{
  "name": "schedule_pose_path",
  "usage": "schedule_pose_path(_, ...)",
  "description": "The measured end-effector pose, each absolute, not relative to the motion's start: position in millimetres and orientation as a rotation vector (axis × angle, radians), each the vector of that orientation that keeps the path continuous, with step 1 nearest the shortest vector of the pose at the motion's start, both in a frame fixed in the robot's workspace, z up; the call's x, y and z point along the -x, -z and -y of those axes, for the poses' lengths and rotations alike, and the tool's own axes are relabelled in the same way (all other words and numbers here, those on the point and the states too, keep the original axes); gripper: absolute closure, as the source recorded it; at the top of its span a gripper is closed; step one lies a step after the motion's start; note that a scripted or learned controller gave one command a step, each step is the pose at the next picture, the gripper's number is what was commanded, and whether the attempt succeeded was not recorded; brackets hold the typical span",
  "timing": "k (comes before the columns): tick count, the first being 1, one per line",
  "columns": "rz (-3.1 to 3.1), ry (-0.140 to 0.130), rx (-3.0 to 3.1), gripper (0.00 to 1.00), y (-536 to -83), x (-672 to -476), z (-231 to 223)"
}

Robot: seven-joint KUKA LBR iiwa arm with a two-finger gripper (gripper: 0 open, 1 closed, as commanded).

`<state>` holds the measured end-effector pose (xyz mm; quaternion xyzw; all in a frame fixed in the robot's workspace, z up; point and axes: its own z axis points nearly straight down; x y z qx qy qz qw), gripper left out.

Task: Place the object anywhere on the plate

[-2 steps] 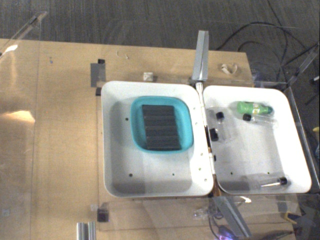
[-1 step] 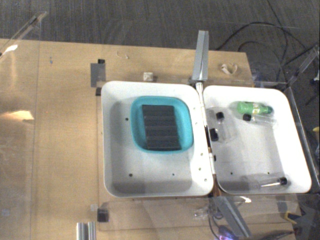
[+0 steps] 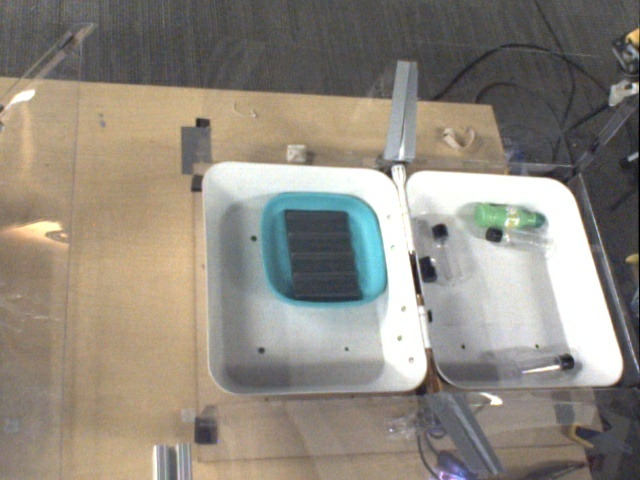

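- Two white bins are set side by side on the worktop (image 3: pixel 120 268); the teal plate (image 3: pixel 372 258), with a dark ribbed block (image 3: pixel 322 256) resting on it, lies in the left bin (image 3: pixel 230 348).
- The green bottle (image 3: pixel 505 218), judged to be the object, lies on its side near the far edge of the right bin (image 3: pixel 590 298), well apart from the plate.
- The state of the tool cannot be told.
- The bottle should be gripped across its narrow body, since a round shape may roll.
- A bare patch of plate beside the block should be chosen for release.
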<state>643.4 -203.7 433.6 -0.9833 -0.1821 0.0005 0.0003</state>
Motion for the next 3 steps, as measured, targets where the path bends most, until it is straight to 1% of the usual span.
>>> schedule_pose_path(1,0.340,0.000,3.123,0.00,-434,-628.2,204)
schedule_pose_path(2,0.322,0.003,3.125,0.00,-435,-592.0,205)
schedule_pose_path(3,0.324,-0.002,3.124,0.00,-433,-662.1,204)
